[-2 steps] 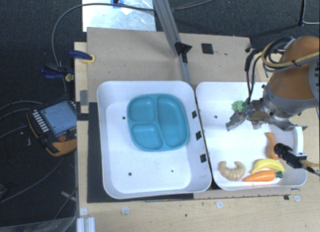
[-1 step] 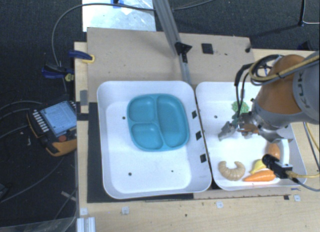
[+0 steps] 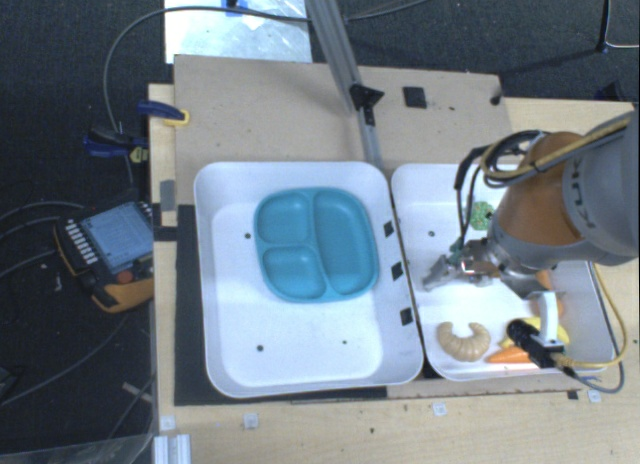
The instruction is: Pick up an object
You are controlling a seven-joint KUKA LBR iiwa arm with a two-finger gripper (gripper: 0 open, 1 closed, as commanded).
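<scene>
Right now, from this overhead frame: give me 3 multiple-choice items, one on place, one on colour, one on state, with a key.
1. Where is the plate?
A. left bin
B. right bin
C. on the floor

2. What colour is the plate?
A. red
B. blue
C. black

3. Where is the croissant relative to the gripper?
A. between its fingers
B. lying in the right bin, apart from it
C. on the plate

Key:
1 A, the plate sits in the left bin.
2 B, it is plainly blue.
3 B, the croissant lies on the bin floor below the gripper.
</scene>
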